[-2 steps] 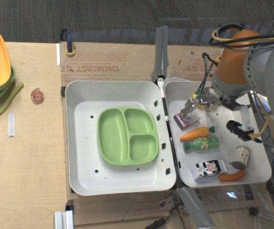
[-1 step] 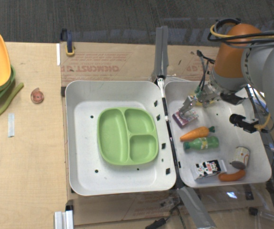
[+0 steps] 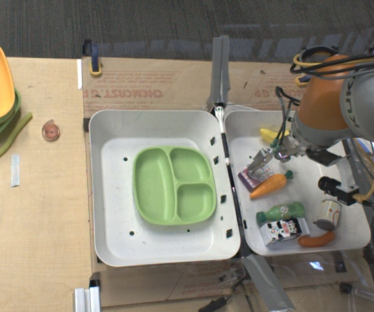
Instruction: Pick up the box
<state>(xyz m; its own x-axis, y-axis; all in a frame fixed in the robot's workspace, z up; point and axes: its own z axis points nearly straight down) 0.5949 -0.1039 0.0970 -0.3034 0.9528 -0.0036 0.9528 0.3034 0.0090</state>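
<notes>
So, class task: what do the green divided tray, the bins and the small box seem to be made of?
The green divided tray looks like matte moulded plastic: even colour, rounded compartment walls. The two bins look like white plastic with a slight sheen: thin, smooth curved rims. The small box is probably printed cardboard, judging by its flat faces and graphics, though it is too small to be sure.

green divided plate (image 3: pixel 174 186), carrot (image 3: pixel 269 185), green bottle (image 3: pixel 281 212), banana (image 3: pixel 270 134)
</notes>
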